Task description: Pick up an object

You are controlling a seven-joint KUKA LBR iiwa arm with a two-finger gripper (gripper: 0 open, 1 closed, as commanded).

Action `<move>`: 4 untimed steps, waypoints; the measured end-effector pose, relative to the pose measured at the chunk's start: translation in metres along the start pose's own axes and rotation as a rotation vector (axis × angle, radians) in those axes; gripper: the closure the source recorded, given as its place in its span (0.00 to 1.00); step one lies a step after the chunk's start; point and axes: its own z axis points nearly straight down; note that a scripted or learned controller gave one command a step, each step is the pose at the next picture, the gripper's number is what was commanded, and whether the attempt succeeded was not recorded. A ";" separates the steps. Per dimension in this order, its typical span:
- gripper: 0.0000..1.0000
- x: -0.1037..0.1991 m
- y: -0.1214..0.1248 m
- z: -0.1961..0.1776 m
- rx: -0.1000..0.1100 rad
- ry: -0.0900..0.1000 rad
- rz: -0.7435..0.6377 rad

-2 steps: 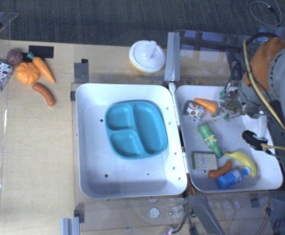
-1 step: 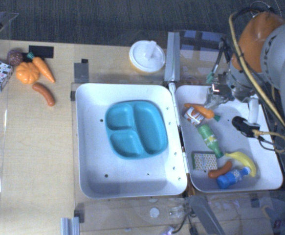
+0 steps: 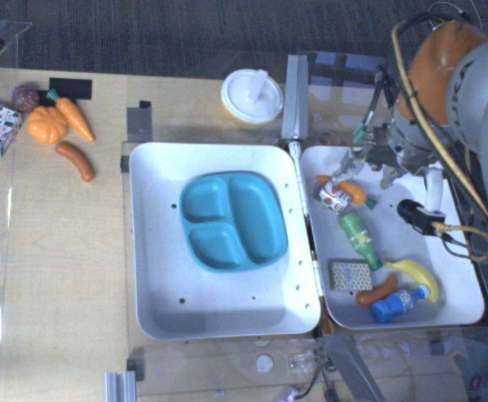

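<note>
The claw (image 3: 376, 159) hangs over the far end of the right bin (image 3: 461, 300), its metal fingers spread apart with nothing between them, the grey arm (image 3: 478, 74) and its orange band coming in from the right. Just below and left of the fingertips sits a little cluster: a small carrot (image 3: 350, 191) lying across the bin floor and, touching it, a small red-and-white can (image 3: 333, 198) tipped on its side. Down the bin from there lies a green bottle (image 3: 359, 234), then a speckled sponge pad (image 3: 349, 275) near the left wall. At the near end a sausage (image 3: 377, 289), a banana (image 3: 413, 270) and a blue bottle (image 3: 397, 303) crowd together, the sausage touching the blue one. The left bin (image 3: 160, 249) carries a blue divided tray (image 3: 231, 220) in its middle. Out on the bench, a white lidded cup (image 3: 253, 96) stands beyond the bins, and far left sit a pumpkin (image 3: 46, 124), a bigger carrot (image 3: 76, 117) and another sausage (image 3: 75, 161).
</note>
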 end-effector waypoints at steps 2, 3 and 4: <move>0.00 -0.031 0.014 0.072 -0.055 0.002 -0.076; 0.00 -0.026 0.023 0.073 -0.047 -0.006 -0.014; 0.00 -0.043 0.028 0.072 -0.056 -0.003 -0.241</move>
